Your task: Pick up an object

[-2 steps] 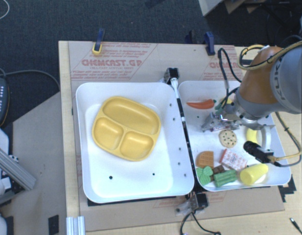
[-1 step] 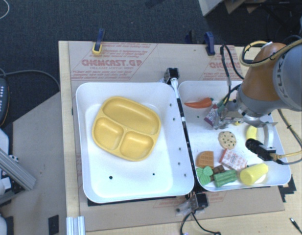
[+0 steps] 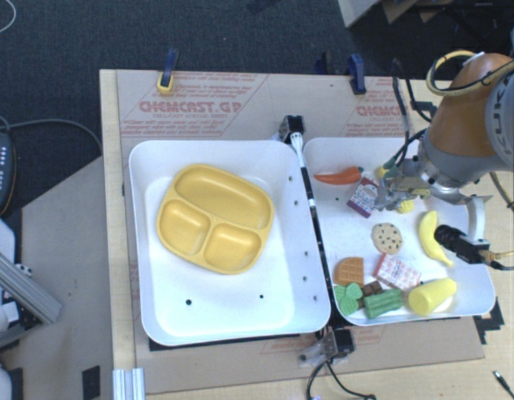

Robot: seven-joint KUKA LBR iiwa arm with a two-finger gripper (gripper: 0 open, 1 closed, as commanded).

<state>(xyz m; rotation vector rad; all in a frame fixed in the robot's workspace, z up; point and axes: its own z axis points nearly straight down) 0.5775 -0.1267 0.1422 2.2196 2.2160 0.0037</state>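
The right white bin [image 3: 481, 294] holds several toy foods. An orange carrot [image 3: 338, 176] lies at its back left, with a purple packet [image 3: 363, 198] just in front of it. Further forward are a round cookie [image 3: 387, 238] and a yellow banana [image 3: 429, 237]. My gripper [image 3: 391, 192] hangs low over the bin, right beside the purple packet's right edge and behind the cookie. Nothing shows as lifted.
Along the right bin's front lie an orange waffle piece [image 3: 350, 271], a pink and white packet [image 3: 398, 271], a green block [image 3: 381, 303] and a yellow lemon-like piece [image 3: 432, 296]. A yellow divided plate [image 3: 213, 217] lies in the left bin [image 3: 157, 307]. The arm's wrist [image 3: 465, 132] overhangs the right bin's back right.
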